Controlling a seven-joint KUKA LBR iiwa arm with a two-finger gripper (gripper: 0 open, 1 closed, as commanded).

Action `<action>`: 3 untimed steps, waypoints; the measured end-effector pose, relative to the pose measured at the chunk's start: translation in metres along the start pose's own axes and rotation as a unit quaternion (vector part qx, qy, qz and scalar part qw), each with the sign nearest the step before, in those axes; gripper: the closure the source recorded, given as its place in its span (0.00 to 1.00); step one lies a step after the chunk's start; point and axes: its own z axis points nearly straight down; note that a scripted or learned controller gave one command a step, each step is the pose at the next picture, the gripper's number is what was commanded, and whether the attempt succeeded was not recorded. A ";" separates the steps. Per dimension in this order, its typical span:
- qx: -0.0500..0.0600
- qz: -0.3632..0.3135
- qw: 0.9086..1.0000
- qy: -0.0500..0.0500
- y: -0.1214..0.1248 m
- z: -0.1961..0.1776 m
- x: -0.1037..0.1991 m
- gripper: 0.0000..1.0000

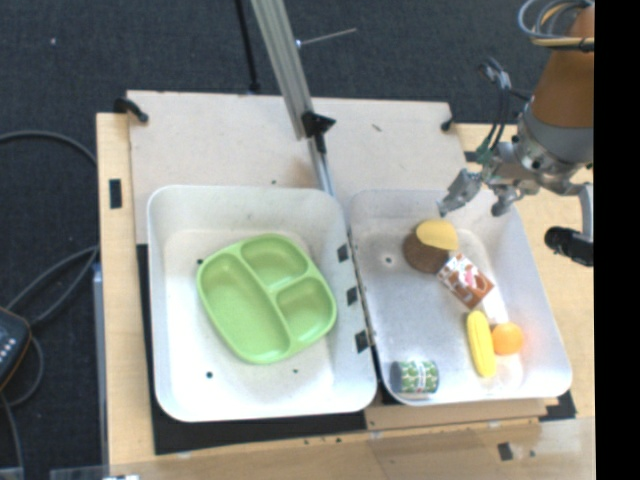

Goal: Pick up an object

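The right bin (400, 298) holds a brown and yellow round piece (430, 245), a red and white packet (467, 280), a yellow banana-shaped toy (480, 343), a small orange ball (508, 338) and a green patterned can (415, 375) lying at the front edge. My gripper (478, 194) hangs above the bin's far right corner, just behind the brown and yellow piece. It stands open, with its two fingers spread and nothing between them.
The left bin (170, 218) holds a green three-compartment plate (266, 296). A slanted metal pole (290, 78) rises from behind the bins' divide. The grey arm with its orange band (562, 88) comes in from the upper right.
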 end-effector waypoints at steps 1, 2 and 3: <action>0.000 0.000 1.000 0.000 0.000 0.000 0.000 0.00; 0.002 0.001 1.000 0.000 -0.001 0.042 0.000 0.00; 0.003 0.002 1.000 0.000 -0.009 0.088 0.003 0.00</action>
